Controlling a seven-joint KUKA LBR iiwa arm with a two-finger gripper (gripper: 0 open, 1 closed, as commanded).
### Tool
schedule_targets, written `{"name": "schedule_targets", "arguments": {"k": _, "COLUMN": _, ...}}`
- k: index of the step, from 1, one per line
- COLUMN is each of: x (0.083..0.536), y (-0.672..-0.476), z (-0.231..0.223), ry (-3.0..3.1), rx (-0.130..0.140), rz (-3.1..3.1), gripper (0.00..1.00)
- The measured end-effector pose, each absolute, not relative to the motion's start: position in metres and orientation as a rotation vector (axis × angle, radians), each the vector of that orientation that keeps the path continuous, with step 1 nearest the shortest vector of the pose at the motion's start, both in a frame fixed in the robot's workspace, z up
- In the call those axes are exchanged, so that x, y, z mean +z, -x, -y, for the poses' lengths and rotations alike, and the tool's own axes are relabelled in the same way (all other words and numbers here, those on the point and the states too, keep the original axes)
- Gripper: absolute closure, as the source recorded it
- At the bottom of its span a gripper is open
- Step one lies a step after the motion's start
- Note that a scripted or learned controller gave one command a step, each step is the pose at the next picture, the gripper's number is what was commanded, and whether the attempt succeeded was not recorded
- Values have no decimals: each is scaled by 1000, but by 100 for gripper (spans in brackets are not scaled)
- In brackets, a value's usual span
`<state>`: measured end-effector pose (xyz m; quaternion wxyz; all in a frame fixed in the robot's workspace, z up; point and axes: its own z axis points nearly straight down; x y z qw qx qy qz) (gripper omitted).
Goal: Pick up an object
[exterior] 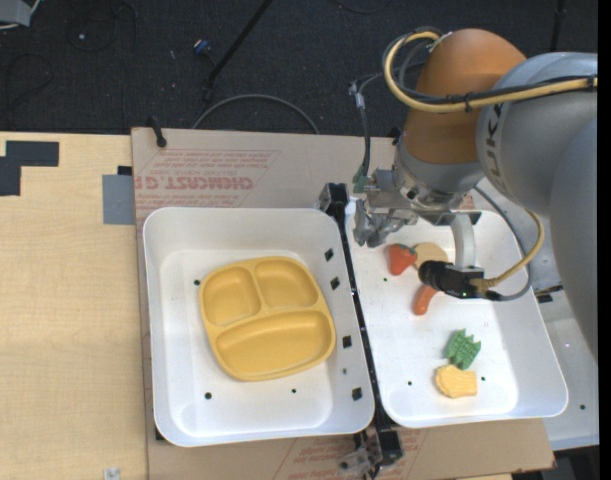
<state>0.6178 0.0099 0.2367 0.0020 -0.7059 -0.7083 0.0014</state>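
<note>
Just beside pincer (374, 232), red toy (401, 259) lies in right bin (510, 363).

Right bin crowded up top, open lower down

The arm (525, 118) and end effector (375, 230) cover the right bin's (545, 373) upper left corner. A red piece (401, 259) and an orange piece (423, 299) lie just beside them. A green piece (463, 348) touches a yellow piece (455, 381) near the front, leaving bare floor to their left and right. In the left bin (175, 268), a yellow tray (267, 318) takes up the middle, with only narrow margins around it.
</note>
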Motion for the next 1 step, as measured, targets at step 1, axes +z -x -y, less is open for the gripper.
{"name": "schedule_targets", "arguments": {"k": 1, "x": 240, "y": -612, "z": -70, "ry": 2212, "rx": 2, "rz": 2226, "gripper": 100}}
